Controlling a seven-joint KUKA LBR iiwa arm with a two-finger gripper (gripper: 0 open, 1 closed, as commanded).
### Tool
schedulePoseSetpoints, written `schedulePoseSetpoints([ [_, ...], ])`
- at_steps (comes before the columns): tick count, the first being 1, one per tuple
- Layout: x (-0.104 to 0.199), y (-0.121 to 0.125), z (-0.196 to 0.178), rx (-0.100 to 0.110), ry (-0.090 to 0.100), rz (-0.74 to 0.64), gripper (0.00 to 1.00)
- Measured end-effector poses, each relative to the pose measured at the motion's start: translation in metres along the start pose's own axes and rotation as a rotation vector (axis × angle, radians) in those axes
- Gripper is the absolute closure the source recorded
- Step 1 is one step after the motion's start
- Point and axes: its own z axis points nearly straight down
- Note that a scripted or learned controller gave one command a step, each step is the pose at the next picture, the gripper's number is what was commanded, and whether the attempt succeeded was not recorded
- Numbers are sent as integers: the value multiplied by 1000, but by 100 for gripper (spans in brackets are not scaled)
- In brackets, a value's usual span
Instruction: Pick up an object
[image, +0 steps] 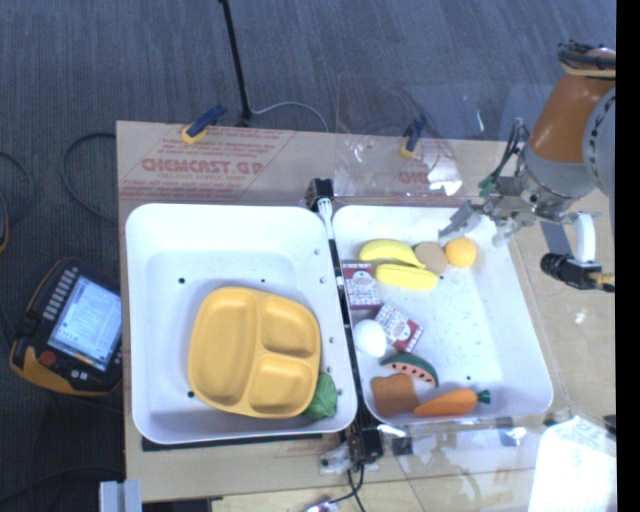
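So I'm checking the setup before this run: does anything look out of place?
One oddity: a green leafy piece is wedged under the yellow divided plastic plate, which sits askew in the left white bin. The toy food stays within the right white bin.

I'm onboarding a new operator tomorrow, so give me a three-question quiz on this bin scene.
1. True or false: the yellow tray lies in the right bin.
2. Which item lies nearest the gripper? A) carrot B) orange ball C) white egg
3. Fill in: the green leaf peeks out from under the tray's ____ corner, as the camera sees it.

Key: 1 false, it lies in the left bin; 2 B; 3 lower right.
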Motion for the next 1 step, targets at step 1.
schedulePoseSetpoints([
  [1, 40, -2, 95, -7, -5, 19, 0],
])
